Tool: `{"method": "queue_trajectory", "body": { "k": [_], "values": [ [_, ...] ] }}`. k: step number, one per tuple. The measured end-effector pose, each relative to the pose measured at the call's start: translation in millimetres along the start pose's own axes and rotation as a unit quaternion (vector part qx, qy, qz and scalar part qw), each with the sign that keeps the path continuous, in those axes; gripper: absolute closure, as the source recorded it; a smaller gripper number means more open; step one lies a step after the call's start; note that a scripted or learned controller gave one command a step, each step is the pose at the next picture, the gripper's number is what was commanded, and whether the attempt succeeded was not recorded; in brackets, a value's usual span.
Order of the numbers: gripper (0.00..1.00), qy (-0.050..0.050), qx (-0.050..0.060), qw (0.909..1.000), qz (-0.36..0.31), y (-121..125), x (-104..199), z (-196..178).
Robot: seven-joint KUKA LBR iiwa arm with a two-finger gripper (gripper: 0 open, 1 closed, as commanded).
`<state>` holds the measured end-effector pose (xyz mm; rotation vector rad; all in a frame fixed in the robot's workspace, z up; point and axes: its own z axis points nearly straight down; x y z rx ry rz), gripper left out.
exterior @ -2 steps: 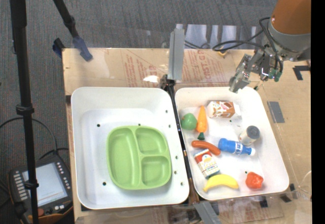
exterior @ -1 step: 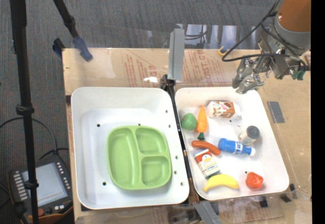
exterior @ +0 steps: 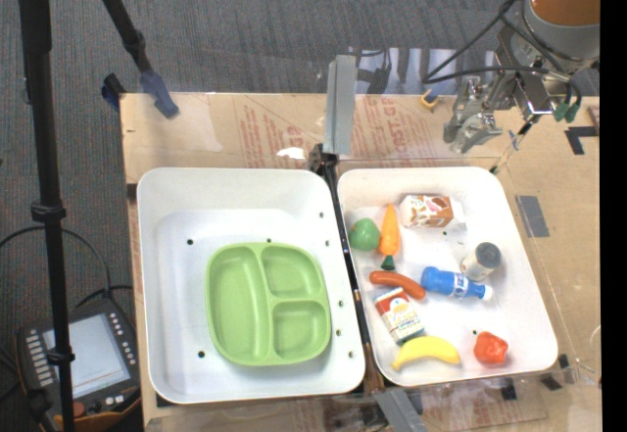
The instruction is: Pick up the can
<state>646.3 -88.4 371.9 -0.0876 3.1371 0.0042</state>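
Note:
The can [exterior: 482, 261] is small and silver-grey with a round top. It stands near the right wall of the right bin [exterior: 519, 224], just above the cap end of a blue bottle [exterior: 455, 284]. My gripper [exterior: 472, 134] hangs above the bench behind the right bin's far rim, well up and back from the can. Nothing shows between its fingers, and their spread is hard to read from this angle.
In the right bin lie a small carton [exterior: 427, 211], a carrot [exterior: 390, 230], a green ball-shaped fruit [exterior: 364, 234], a sausage [exterior: 397, 283], a ketchup-like bottle [exterior: 400, 314], a banana [exterior: 426, 353] and a red piece [exterior: 491, 348]. A green divided plate [exterior: 267, 302] sits in the left bin [exterior: 167, 224].

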Motion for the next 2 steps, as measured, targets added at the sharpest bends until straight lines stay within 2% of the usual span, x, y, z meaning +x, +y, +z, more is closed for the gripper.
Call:
{"method": "queue_trajectory", "body": {
  "k": [1,2],
  "values": [
    [1.00,0.000,0.000,0.9997,-0.026,24,-1,-26],
    [1.00,-0.002,0.000,0.9815,-0.191,32,10,-64]
  ]
}}
